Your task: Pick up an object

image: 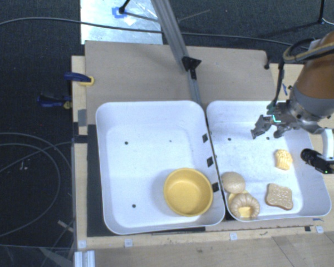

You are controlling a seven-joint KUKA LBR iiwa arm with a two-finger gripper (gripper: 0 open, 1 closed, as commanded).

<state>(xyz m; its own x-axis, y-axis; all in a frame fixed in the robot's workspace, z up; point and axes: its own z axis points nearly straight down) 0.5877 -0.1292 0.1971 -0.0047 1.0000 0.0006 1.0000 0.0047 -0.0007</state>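
Observation:
In the right bin lie a yellow corn piece, a slice of toast, a pale bread roll and a croissant-like pastry. A yellow bowl sits in the left bin near its front right corner. My gripper hangs over the upper middle of the right bin, up and left of the corn piece. Its fingers stand apart with nothing between them.
A grey pole slants from the top of the view down to the divide between the bins. Blue and yellow clamps sit at the bench's left edge. Cables lie on the dark floor to the left.

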